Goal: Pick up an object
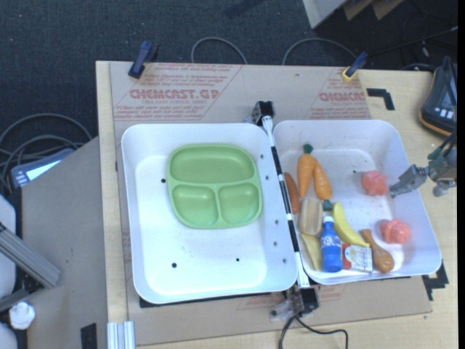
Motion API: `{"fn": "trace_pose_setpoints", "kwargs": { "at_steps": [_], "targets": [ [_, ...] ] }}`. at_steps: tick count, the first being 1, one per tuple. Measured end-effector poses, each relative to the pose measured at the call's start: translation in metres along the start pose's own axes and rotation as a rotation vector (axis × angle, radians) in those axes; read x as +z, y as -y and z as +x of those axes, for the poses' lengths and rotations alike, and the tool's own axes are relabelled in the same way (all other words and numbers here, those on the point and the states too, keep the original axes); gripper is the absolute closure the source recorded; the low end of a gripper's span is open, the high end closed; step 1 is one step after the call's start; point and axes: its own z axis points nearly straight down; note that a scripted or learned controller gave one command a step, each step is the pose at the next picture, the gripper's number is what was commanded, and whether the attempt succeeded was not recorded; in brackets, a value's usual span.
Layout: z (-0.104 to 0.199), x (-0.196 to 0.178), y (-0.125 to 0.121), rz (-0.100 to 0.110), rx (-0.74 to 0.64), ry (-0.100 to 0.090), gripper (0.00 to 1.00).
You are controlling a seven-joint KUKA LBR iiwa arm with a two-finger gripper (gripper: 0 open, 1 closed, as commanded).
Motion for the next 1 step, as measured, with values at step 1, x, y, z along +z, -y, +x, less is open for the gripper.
{"fn": "trace_pose_setpoints", "kwargs": {
  "at_steps": [1],
  "targets": [
    [0.0715, 0.1135, -0.0862, 0.002, -0.001, -0.002, 0.0]
  ]
}}
